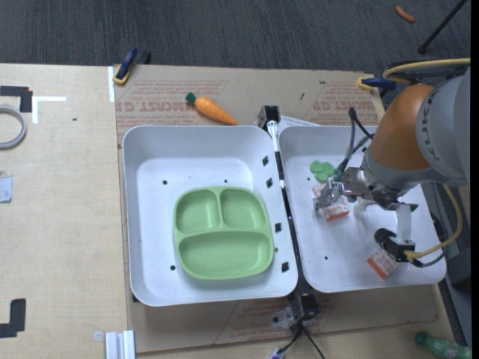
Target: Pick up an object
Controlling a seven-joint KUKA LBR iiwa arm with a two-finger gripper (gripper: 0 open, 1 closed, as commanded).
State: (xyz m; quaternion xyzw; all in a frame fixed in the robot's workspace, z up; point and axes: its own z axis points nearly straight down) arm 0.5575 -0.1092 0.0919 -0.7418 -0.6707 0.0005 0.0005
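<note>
Packet (334,210) with orange edge lies in the right bin (329,271), touching the end effector (329,194), whose state I cannot tell.

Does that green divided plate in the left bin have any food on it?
Empty. The green divided plate lies flat in the left bin, and all three of its compartments show bare green.

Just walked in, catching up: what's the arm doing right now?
The KUKA arm reaches into the right bin, its gripper low over a small orange-and-white item beside a green object. A similar orange-and-white item lies nearer the front. The left bin holds a green divided plate.
</note>
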